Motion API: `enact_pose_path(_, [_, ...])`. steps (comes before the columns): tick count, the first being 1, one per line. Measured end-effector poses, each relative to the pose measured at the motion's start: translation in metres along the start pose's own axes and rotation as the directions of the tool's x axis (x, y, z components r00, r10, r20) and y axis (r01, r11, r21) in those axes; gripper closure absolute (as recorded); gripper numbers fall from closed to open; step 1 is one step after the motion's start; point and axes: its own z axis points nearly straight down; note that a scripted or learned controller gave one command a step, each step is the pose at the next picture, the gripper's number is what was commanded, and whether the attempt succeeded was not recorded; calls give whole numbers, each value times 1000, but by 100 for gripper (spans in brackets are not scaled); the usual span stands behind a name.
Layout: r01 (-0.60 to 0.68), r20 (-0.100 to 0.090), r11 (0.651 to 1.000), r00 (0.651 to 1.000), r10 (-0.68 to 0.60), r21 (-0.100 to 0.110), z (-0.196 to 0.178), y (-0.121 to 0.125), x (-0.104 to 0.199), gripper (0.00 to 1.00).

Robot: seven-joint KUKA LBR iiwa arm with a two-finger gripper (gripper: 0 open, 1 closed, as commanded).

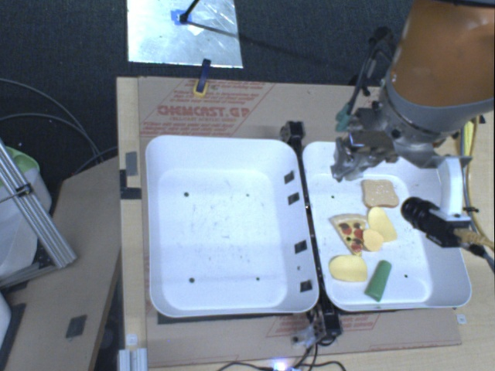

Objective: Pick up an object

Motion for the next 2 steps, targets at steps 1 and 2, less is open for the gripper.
enact_pose_path(1, [3, -1, 1000, 1000, -3, -3, 27, 23, -30, 100])
enact_pose_path(2, [5, -2, 1000, 1000, -5, -1, 66, -5, -41, 100])
